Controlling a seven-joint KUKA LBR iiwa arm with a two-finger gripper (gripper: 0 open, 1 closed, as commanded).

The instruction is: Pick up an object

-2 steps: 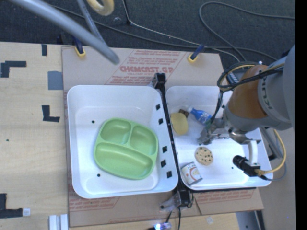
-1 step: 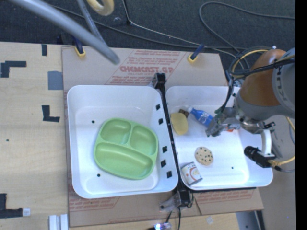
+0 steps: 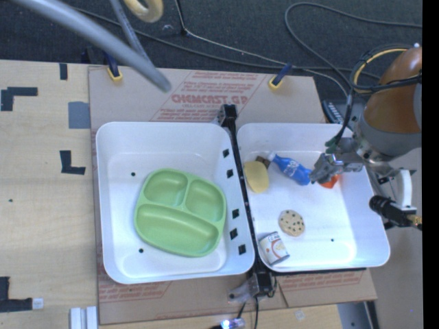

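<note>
In the right bin (image 3: 357,252) lie a blue and white bottle (image 3: 289,168), a yellow round object (image 3: 258,177), a spotted cookie (image 3: 291,222) and a small can (image 3: 275,248) at the near-left corner. My gripper (image 3: 325,173) hangs low over the bin's right part, just right of the bottle. A small orange-red object (image 3: 331,181) shows right under its fingertips; whether it sits between them is unclear. The arm's grey body with the orange band (image 3: 398,108) rises to the right.
The left bin (image 3: 110,184) holds a green divided plate (image 3: 181,212). A black divider (image 3: 235,184) runs between the bins. Cables trail over the dark floor behind, and a grey pole crosses the top left.
</note>
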